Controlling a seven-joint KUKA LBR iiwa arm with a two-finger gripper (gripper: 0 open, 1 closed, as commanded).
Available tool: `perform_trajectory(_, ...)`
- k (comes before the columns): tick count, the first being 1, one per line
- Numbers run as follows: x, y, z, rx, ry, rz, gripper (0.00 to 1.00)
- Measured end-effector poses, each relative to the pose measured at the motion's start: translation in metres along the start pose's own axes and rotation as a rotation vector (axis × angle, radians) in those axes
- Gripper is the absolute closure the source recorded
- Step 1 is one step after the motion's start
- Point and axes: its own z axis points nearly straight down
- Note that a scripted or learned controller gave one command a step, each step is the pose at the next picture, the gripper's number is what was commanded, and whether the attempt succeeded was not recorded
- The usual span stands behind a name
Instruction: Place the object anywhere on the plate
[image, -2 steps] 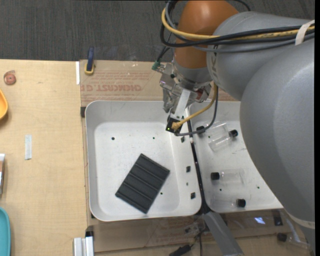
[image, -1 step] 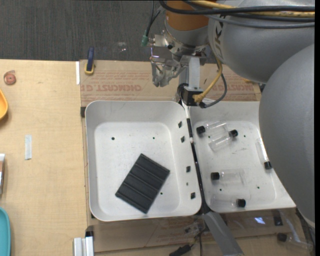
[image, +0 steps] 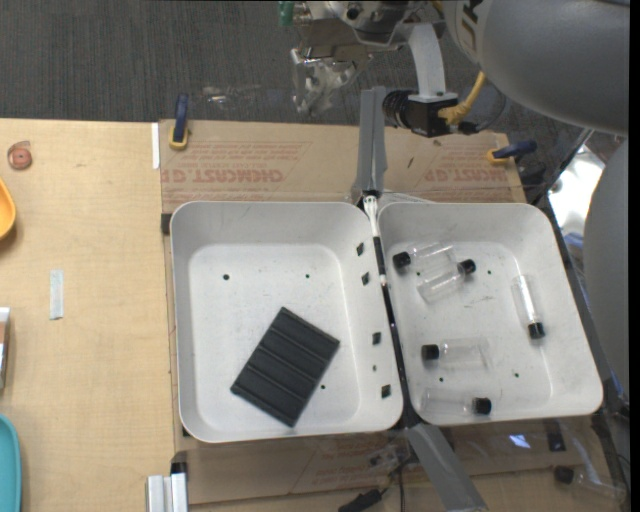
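A black ribbed rectangular plate (image: 286, 365) lies tilted on the floor of the left bin (image: 200, 300), towards its front. Several clear vials with black caps lie scattered in the right bin (image: 560, 300): one (image: 428, 256) near its back left, one (image: 527, 300) at the right, one (image: 458, 352) in the middle. My gripper (image: 322, 72) hangs high at the top of the view, beyond the back edge of both bins and far from the plate and the vials. It looks pale and glassy there, and I cannot make out what is in it.
A grey divider bar (image: 372, 150) runs back from where the two bins meet. Blue clamps (image: 180, 120) hold brown cardboard behind the bins. The wooden bench at the left bears an orange dish edge (image: 5, 215) and small items. The grey arm (image: 560, 50) takes up the top right.
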Motion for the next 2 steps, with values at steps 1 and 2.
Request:
perform_trajectory(1,0.007,-0.096,0.099,0.003,0.001,-0.199,1.00)
perform_trajectory(2,0.027,-0.152,0.161,0.002,0.002,-0.518,1.00)
